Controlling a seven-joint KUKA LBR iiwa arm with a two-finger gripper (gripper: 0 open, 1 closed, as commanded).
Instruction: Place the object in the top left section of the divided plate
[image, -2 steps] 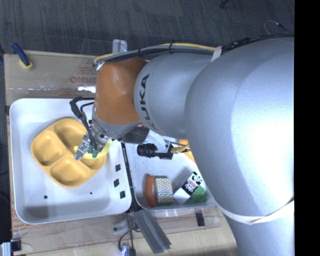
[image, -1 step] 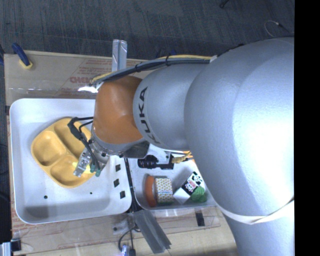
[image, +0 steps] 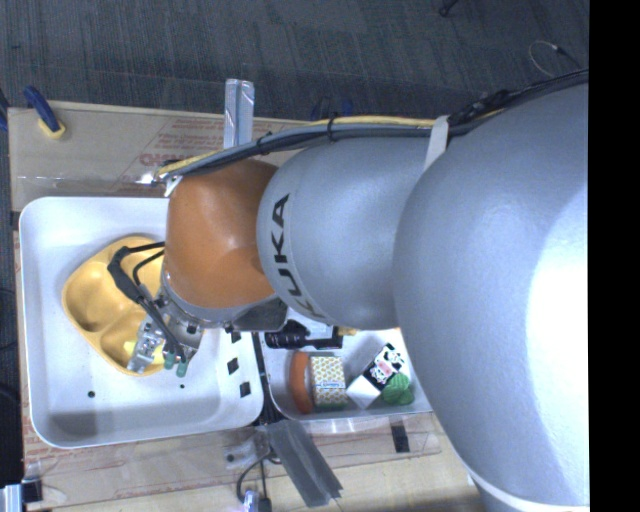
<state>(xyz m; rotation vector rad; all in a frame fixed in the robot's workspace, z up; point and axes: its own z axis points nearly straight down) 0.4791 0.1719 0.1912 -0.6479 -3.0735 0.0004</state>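
Claw over the yellow plastic divided plate (image: 95, 295)

The claw (image: 160, 350) hovers at the plate's near edge in the left shallow white bin (image: 50, 400); its grip and the task object can't be told. A release here could miss the top-left section.

The arm (image: 400, 250) blocks most of both bins; bare floor lies near and left of the yellow plate (image: 95, 300) in the left bin (image: 60, 400).

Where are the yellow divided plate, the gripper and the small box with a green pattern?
yellow divided plate (image: 92, 290): camera view, on its bare left section.
gripper (image: 160, 352): camera view, at its tip above the plate's edge.
small box with a green pattern (image: 327, 380): camera view, on its patterned face.
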